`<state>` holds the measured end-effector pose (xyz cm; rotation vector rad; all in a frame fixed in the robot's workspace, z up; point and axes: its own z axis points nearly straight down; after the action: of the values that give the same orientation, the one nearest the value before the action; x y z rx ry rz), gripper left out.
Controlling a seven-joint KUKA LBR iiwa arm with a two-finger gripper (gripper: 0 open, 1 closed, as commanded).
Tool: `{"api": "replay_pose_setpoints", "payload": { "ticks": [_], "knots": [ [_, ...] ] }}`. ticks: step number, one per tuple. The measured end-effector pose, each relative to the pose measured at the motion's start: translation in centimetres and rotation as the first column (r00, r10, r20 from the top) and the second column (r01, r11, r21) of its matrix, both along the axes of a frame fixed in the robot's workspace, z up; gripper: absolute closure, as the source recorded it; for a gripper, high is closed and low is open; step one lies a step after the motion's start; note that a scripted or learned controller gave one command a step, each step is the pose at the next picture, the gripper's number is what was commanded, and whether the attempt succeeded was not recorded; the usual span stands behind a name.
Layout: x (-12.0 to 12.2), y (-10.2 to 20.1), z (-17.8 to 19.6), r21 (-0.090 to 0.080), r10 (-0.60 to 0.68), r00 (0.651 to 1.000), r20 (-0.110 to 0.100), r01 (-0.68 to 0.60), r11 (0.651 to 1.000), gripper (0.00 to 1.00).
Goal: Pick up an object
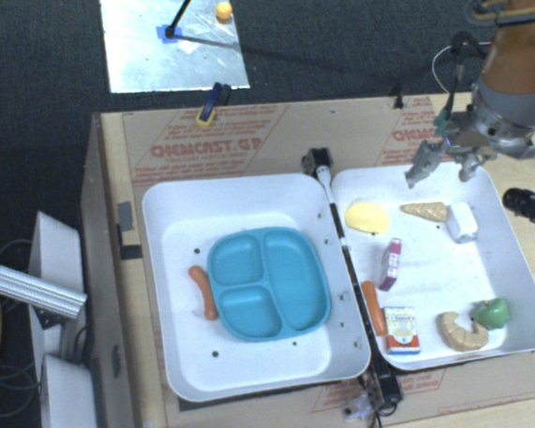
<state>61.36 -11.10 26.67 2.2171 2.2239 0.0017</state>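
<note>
In the left white bin [174, 264], an orange sausage [203, 292] lies just beside a blue plastic tray with 3 compartments [268, 283]. The right white bin [512, 260] holds a yellow lemon-shaped piece [367, 217], a tan wedge [424, 211] and a green pepper [492, 312]. The gripper [445, 163] hovers above that bin's far edge, fingers spread wide, holding nothing.

I see smooth matt white plastic bins [247, 193], a glossy blue plastic tray [267, 284], on paper-masked sheet [205, 148], shiny foil square [147, 41].
</note>
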Motion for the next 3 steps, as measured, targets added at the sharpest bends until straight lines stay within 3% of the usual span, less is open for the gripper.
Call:
{"api": "replay_pose_setpoints", "payload": {
  "ticks": [1,2,3],
  "knots": [
    [-1.9,1.5,-16.1,0.001,-0.002,1.0,-0.005,0.002,1.0,0.0],
    [-4.0,2.3,-18.3,0.0,-0.002,1.0,-0.002,0.002,1.0,0.0],
    [4.3,2.4,-18.2,0.0,0.001,1.0,0.002,-0.001,1.0,0.0]
  ]
}}
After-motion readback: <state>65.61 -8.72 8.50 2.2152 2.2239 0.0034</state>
